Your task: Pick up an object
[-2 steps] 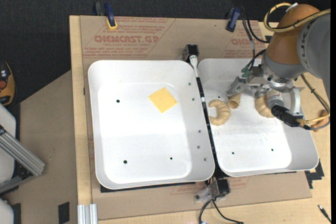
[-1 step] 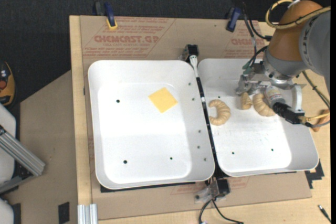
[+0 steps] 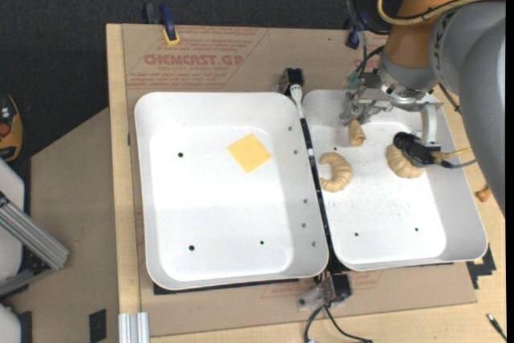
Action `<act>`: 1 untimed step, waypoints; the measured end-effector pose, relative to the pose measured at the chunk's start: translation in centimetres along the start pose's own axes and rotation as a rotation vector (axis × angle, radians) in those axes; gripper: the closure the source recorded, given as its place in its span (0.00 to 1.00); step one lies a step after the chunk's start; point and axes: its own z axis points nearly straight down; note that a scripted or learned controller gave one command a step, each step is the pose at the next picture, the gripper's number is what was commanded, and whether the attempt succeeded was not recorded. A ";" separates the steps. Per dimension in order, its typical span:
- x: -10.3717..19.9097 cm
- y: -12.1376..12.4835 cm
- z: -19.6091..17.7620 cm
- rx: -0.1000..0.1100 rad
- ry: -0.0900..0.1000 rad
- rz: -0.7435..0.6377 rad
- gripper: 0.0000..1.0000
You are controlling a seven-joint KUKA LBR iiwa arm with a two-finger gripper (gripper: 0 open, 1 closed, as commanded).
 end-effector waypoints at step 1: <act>6.6 0.1 -8.3 -0.004 0.002 -0.002 1.00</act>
